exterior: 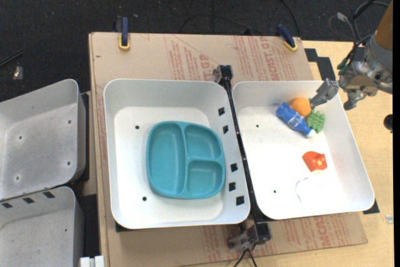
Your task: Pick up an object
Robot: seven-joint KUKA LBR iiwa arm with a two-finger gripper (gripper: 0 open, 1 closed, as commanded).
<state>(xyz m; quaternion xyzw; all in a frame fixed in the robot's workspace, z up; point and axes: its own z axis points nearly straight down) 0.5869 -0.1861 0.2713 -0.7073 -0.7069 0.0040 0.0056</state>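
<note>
Cardboard-topped bench (162,53), two white bins; teal plate (185,159) sits in the left one. Gripper (340,92) hangs open, holding nothing, over the right bin's (281,197) far right corner. Orange ball (301,105) lies just below (light, smooth, likely to roll): pinch across its middle.

Both white bins (169,94) look like smooth matt plastic, the teal divided tray (185,160) like glossy plastic, and the bench board (181,53) like printed cardboard.
</note>
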